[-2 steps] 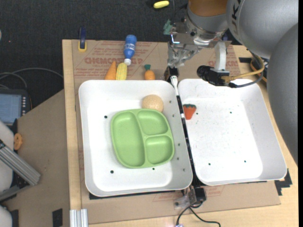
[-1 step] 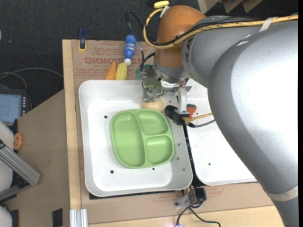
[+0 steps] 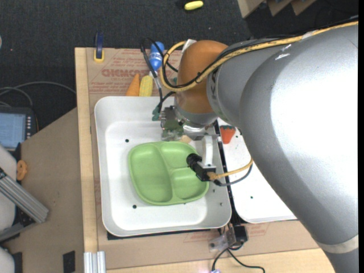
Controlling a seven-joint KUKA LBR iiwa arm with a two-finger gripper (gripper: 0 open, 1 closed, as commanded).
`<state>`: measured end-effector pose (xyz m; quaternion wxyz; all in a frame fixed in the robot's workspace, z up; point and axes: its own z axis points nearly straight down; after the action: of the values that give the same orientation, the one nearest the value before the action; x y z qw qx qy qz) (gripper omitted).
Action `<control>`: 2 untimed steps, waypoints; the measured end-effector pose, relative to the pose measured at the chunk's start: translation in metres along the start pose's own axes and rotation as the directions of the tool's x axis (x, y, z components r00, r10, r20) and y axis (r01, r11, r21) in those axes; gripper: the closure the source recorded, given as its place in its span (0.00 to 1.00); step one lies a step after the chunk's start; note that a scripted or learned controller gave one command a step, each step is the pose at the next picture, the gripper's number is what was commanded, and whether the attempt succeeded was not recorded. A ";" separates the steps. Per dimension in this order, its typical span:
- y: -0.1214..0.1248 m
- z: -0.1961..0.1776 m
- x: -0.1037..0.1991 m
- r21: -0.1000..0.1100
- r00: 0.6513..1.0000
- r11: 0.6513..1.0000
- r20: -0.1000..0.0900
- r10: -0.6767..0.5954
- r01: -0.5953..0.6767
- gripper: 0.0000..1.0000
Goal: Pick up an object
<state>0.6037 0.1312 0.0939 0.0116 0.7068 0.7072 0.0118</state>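
- The green plate (image 3: 165, 172) lies in the left white bin (image 3: 114, 152), a bit toward the near end of it.
- The plate has parts walled off inside, and its long side runs across the bin.
- The tool (image 3: 182, 131) hangs over the far rim of the plate, near the plate's right half.
- From the tool, most of the plate lies toward the near side and a little to the left in the view.
- It looks as if the tool is right at the plate's far edge, but whether it touches cannot be told.
- The wrist hides the tips of the tool, so one cannot tell if it is spread or pressed together.
- An orange thing (image 3: 227, 134) peeks out beside the arm in the right bin (image 3: 267, 206).
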 end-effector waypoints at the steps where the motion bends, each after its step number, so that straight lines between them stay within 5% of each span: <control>1: -0.007 0.009 0.000 0.031 1.000 1.000 0.001 0.002 -0.002 0.00; 2: 0.039 0.010 0.081 0.026 1.000 1.000 -0.003 -0.007 0.007 0.00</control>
<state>0.6425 0.2127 0.0854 0.0011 0.7045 0.7096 0.0036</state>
